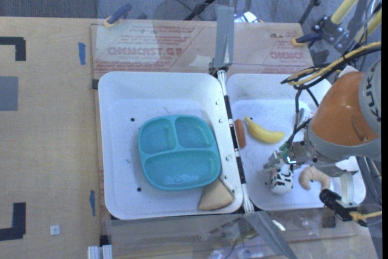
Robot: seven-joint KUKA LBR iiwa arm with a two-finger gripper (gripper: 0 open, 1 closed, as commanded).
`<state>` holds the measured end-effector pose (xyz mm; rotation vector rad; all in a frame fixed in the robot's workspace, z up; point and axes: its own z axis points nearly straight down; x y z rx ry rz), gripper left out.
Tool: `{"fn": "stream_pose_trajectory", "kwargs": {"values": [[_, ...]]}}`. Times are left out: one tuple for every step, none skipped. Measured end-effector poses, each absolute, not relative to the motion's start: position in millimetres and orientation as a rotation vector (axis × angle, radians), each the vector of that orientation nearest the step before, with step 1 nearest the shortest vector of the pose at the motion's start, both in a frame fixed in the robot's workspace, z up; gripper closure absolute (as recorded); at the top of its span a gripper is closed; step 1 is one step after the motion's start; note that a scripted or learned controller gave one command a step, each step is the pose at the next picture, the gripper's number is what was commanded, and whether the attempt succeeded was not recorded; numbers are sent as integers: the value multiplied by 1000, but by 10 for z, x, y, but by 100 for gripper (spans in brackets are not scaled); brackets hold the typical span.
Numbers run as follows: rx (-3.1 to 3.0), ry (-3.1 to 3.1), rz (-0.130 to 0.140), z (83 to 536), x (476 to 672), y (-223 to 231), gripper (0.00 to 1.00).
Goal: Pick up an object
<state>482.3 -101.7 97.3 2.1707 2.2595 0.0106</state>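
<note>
Hovering over the cow toy beside the banana, your gripper looks lined up to grab; finger state: can't tell.

A matt, smooth plastic look is shown by the white bins and the teal divided plate, while a glossy plastic sheen is seen on the yellow banana

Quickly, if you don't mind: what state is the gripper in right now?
Gripper: cannot be told; it sits low in the right white bin, just above the small black-and-white cow toy.
</note>
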Motion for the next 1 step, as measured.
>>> {"fn": "stream_pose_trajectory", "kwargs": {"values": [[2157, 2284, 0, 1843, 5419, -582, 100]]}}
